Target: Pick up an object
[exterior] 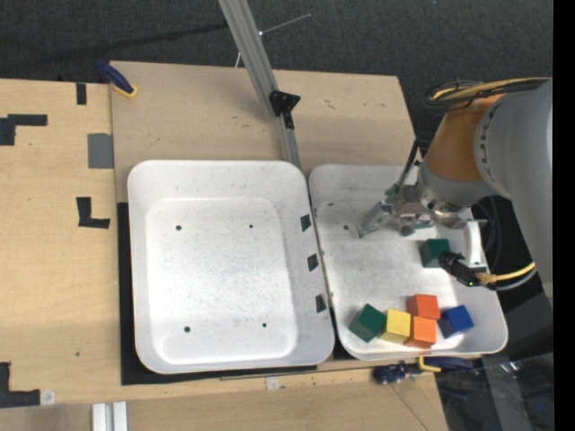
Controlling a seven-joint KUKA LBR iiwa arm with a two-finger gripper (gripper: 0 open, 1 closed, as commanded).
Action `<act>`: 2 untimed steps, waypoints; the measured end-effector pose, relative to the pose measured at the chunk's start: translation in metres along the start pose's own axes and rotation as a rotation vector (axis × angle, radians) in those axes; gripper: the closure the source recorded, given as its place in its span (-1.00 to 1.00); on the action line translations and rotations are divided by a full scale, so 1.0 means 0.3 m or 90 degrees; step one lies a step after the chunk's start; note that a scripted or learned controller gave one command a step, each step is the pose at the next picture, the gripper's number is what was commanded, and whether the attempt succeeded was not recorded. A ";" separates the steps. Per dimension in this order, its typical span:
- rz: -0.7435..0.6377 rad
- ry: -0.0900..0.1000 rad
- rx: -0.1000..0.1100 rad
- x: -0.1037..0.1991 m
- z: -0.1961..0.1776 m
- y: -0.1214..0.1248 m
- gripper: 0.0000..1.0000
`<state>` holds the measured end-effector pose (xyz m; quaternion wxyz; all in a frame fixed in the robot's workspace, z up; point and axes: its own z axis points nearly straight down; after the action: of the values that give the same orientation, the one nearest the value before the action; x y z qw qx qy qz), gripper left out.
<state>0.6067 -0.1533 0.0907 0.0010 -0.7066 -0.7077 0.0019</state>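
Note:
My gripper (384,230) hangs over the upper middle of the right white bin (346,268), open, with nothing between its fingers. A dark green block (435,252) lies just to its lower right, apart from the fingers. Along the bin's front edge sits a cluster of blocks: a green one (367,321), a yellow one (397,324), two orange ones (425,307) (422,331) and a blue one (456,320).
The left white bin (216,263) stands beside the right one. A slanted metal pole (256,52) runs from the top down to the gap between the bins. The grey arm with its orange band (454,146) covers the right bin's far right corner.

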 end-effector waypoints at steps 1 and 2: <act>-0.001 0.001 -0.001 0.005 -0.035 0.002 1.00; -0.001 0.001 -0.006 0.023 -0.238 0.023 1.00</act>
<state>0.6138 -0.1463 0.1621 -0.0019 -0.7063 -0.7079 -0.0017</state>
